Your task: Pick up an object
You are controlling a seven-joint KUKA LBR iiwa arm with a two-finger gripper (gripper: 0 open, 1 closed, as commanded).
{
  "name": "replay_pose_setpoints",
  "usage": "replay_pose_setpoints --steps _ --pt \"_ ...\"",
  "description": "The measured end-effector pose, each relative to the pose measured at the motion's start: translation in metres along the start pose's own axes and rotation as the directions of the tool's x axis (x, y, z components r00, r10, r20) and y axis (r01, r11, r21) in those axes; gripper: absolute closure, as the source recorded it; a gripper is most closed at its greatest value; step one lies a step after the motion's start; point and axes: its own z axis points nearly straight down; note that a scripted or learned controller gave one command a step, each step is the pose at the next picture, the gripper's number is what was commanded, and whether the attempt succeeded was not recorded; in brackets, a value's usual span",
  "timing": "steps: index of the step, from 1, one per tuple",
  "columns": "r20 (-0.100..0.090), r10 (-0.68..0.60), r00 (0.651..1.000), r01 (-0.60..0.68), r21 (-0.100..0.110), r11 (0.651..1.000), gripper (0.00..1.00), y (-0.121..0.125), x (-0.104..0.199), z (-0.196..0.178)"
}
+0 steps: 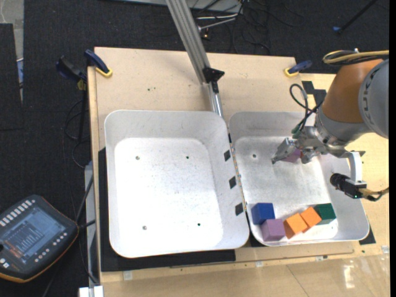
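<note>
Several small blocks lie along the front edge of the right bin (pixel 346 228): a blue cube (pixel 262 213), a purple cube (pixel 273 229), two orange blocks (pixel 296 223) and a green block (pixel 325 213). My gripper (pixel 289 153) hangs over the middle of the right bin, pointing left, well behind the row of blocks. A small purplish patch (pixel 296 156) shows at the gripper's tip; I cannot tell what it is.
The left bin (pixel 124 129) stands beside the right one, and their rims meet in the middle. A slanted metal pole (pixel 192 42) crosses the back of the bench. Blue-and-yellow clamps (pixel 98 63) grip the back corners. A pendant (pixel 31 234) lies off the bench at front left.
</note>
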Motion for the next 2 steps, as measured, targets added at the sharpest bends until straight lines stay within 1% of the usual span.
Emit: replay_pose_setpoints --steps 1,2 --pt "0.002 0.000 1.000 0.000 -0.008 1.000 1.00 0.002 0.000 -0.014" --pt "0.003 -0.004 1.000 0.004 -0.012 1.000 1.00 -0.004 0.005 -0.073"
